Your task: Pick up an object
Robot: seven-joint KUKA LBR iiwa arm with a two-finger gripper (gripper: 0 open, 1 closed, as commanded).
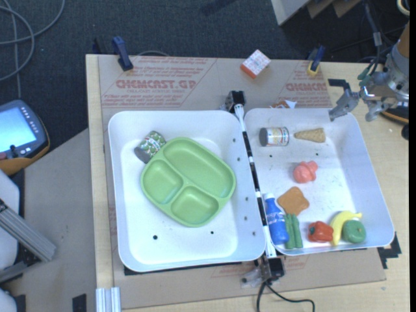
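The gripper (pixel 356 103) hangs at the upper right of the frame, above the top right corner of the right bin (pixel 370 168). Its 2 grey fingers (pixel 341 105) are spread apart, released, with nothing between them; 1 points down-left over the bin's rim, the other sits to its right over the bench (pixel 195 77).

The right bin holds the small objects. A tin can (pixel 275 136) lies on its side near the bin's upper left, with a tan cone-shaped piece (pixel 311 135) just beside it to the right. Below them, near the middle, sits a pink lumpy toy (pixel 305 171). Lower still lies an orange flat piece (pixel 294 201). Along the bin's left wall, at the bottom, a blue bottle (pixel 274 221) lies lengthwise, with a green bean-like piece (pixel 294 231) touching its right side. At the lower right a red pepper (pixel 319 231), a yellow banana (pixel 342 223) and a green round fruit (pixel 355 232) cluster close together. All of these are well apart from the gripper.

The left bin (pixel 130 226) fills the middle left of the frame and bears a green divided plate (pixel 188 181) with 3 compartments, tilted diagonally. A grey-green crumpled object (pixel 149 145) touches the plate's upper left edge.

On the bench above the bins, a small orange and white box (pixel 255 63) lies near the top centre.
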